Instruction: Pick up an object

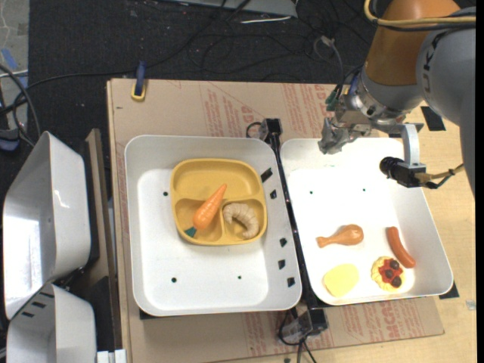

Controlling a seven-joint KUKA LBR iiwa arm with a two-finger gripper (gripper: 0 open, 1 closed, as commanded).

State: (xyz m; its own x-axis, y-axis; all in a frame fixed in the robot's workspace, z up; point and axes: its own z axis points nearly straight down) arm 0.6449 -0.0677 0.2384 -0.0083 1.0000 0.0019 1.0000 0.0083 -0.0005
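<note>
Gripper (333,143): hanging over the right bin's (442,225) far left corner, finger state cannot be told.
Right bin: holding 4 items near its near edge: chicken drumstick (342,237), sausage (400,247), yellow disc (341,280), mini pizza (390,273).
Left bin (144,225): carrying a yellow plate (198,177) with carrot (209,206) and shrimp (243,218).

A robotics lab: a grey arm (423,51) over two white bins (151,278) on a cardboard-topped bench (219,100), loose cables (227,36) on dark floor.
</note>
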